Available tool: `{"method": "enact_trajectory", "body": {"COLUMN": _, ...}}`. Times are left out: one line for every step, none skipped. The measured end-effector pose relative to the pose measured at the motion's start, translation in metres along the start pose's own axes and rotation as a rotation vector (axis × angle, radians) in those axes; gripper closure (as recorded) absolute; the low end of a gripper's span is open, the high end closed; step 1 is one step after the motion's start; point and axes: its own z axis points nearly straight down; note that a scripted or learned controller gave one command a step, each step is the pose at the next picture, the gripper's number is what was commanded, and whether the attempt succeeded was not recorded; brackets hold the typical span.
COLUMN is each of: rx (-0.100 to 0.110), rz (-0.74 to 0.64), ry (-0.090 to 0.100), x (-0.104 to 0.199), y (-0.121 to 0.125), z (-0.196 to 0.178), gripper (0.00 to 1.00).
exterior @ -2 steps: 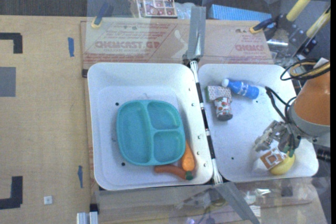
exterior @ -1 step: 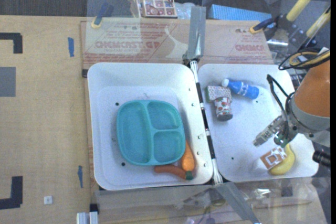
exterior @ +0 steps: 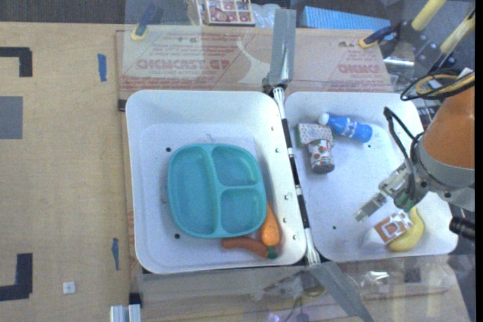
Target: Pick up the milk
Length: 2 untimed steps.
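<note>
A small white carton with a brown-orange label (exterior: 392, 227), which I take for the milk, lies at the front right of the right bin (exterior: 339, 237), touching a yellow banana (exterior: 411, 235). My gripper (exterior: 382, 197) hovers just above and left of this carton. Its fingers are open with nothing between them. The arm's grey wrist and orange band (exterior: 453, 136) rise to the right and hide part of the bin's right wall.
At the back of the right bin lie a blue bottle with a white cap (exterior: 349, 129), a small box (exterior: 313, 133) and a can (exterior: 321, 157). The left bin (exterior: 151, 117) holds a teal divided plate (exterior: 217, 190), a carrot (exterior: 271, 230) and a red sausage-shaped piece (exterior: 243, 244).
</note>
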Motion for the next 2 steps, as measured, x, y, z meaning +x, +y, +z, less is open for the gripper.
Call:
{"method": "enact_trajectory", "body": {"rx": -0.002, "rz": -0.171, "ry": 0.002, "x": -0.029, "y": -0.023, "z": 0.056, "gripper": 0.0}}
{"method": "enact_trajectory", "body": {"rx": -0.006, "rz": -0.168, "ry": -0.005, "x": -0.032, "y": -0.022, "z": 0.045, "gripper": 1.0}}
